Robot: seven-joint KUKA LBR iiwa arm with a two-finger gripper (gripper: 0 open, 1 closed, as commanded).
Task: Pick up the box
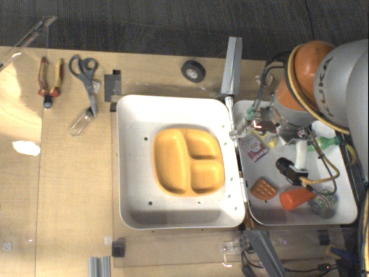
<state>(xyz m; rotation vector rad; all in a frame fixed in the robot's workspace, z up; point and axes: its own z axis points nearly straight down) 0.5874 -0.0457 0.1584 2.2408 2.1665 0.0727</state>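
The box (254, 148), small and flat with a maroon and white print, lies tilted in the upper left of the right bin (346, 215), close to the wall shared with the left bin. My gripper (252, 129) hangs right above the box's upper end, under the grey wrist with its orange band (304, 68). The wrist hides the contact between gripper and box, so I cannot tell whether the box is held.
The left bin (135, 154) holds a yellow divided tray (187, 160). In the right bin lie an orange waffle-like piece (263, 189), a red-orange cup (295, 198), a green and white item (323, 143) and a greyish round thing (324, 204). Scissors (86, 77), pliers (49, 79) and a tape roll (193, 70) rest on the bench.
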